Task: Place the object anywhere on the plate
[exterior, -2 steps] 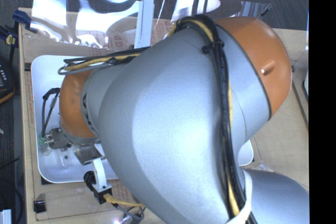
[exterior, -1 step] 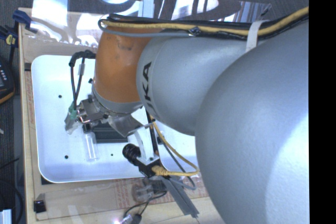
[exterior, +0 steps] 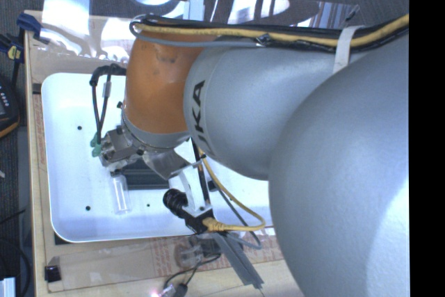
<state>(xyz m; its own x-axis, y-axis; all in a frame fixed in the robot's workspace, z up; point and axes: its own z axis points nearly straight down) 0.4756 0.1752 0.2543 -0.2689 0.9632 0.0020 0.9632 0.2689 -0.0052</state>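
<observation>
My gripper (exterior: 124,186) hangs low over the left white bin (exterior: 66,149), near that bin's middle and towards its front. The grey arm with its orange band (exterior: 156,90) reaches in from the right and covers most of the bench, hiding whatever lies beneath it. A pale translucent piece (exterior: 122,195) points down from the gripper head towards the bin floor. I see no object clearly held at the gripper.
Bare white floor of the left bin shows to the left and front of the gripper. Black hoses (exterior: 99,97) loop off the wrist. A yellow cable (exterior: 229,222) trails over the wooden front edge (exterior: 139,257). A clear wall (exterior: 104,17) stands behind the bin.
</observation>
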